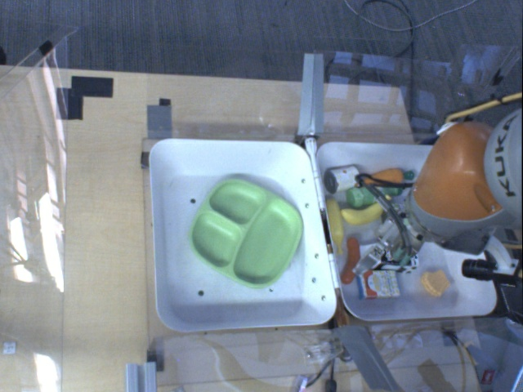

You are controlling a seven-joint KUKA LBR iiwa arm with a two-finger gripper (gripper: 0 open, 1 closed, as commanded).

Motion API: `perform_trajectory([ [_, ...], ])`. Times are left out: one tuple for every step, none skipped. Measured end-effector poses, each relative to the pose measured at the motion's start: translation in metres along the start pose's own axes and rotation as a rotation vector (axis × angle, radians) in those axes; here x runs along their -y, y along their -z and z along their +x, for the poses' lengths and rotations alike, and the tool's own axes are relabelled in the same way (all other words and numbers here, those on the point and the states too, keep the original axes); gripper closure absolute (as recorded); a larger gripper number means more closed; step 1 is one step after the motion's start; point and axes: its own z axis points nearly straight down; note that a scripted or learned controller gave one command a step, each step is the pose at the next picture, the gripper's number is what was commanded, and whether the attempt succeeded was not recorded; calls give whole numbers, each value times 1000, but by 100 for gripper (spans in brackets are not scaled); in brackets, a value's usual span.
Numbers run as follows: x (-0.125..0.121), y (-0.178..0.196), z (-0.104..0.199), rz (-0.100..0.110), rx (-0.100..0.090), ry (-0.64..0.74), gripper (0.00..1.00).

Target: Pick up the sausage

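1. The left bin [172, 219] carries a green divided plate [248, 233] at its centre. Judged to be a drop-off spot, since all the loose items sit elsewhere.
2. The right bin [470, 300] holds the clutter. The sausage [350, 259], red-orange and elongated, lies near the bin's left wall, running near-to-far, just right of a yellow banana-like piece [334, 222].
3. Other items: a white cylinder [341, 176] at the far left corner, a green piece [359, 196], a small carton [382, 283], and a yellow-orange chunk [435, 282] to the right.
4. The gripper [391, 251] sits low over the bin's middle, just right of the sausage. Cables and the wrist obscure it; cannot tell its opening.
5. Judgement: nothing visibly grasped; the sausage rests on the bin floor, not yet picked.
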Motion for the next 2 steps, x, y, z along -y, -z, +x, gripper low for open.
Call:
perform_trajectory([
  [-36,-20,-43,-16,15,-204,0],
  [-78,-24,-109,13,-17,-247,0],
])
